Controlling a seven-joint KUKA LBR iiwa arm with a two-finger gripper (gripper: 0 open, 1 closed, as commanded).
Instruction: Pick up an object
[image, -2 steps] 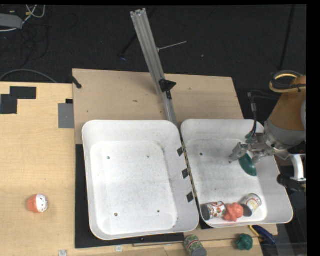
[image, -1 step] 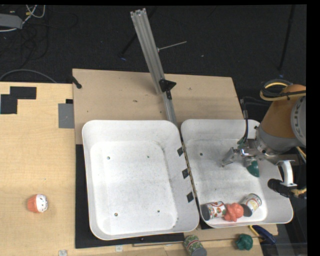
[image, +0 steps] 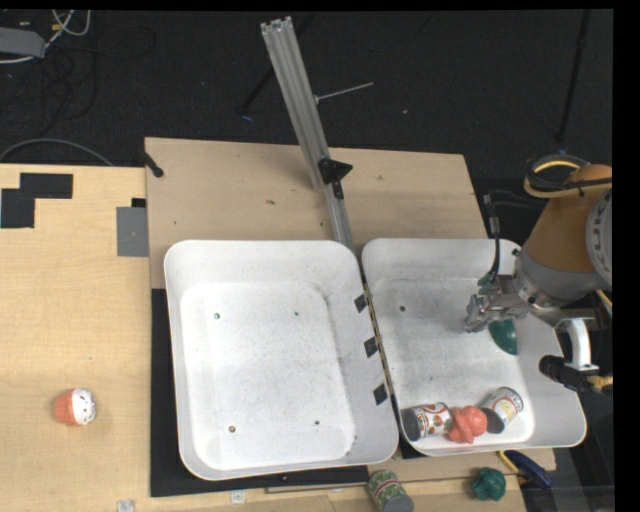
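On the wooden floor panel at far left lies a small orange-and-white ball (image: 75, 407), well apart from everything else. Next comes the left bin (image: 200, 270), its white floor speckled and bare. A grey metal rail (image: 305, 120) slants down from the top of the view toward the seam where the two bins meet, and three small black clips sit along that seam.

The right bin (image: 430, 265) has its goods gathered along the near wall. A can (image: 428, 420) with a red-and-white label lies on its side, long axis running roughly left to right, one end facing the near left corner. Touching it on the right is an orange-red lumpy toy (image: 466, 424). Just beside that, a second can (image: 503, 408) lies tilted, long axis running from lower left to upper right, its pale end turned toward the upper right.

Outside the bin, at the bench's near edge, stand a dark jar (image: 384, 489) and a green lump (image: 488, 484).

The gripper (image: 488, 310) hangs over the right bin's right half, above the cans and well apart from them. A dark green piece (image: 505, 335) sits just below it, touching or nearly so; whether the claw has hold of it, and how far it gapes, I cannot tell. The arm (image: 565, 240) enters from the right.
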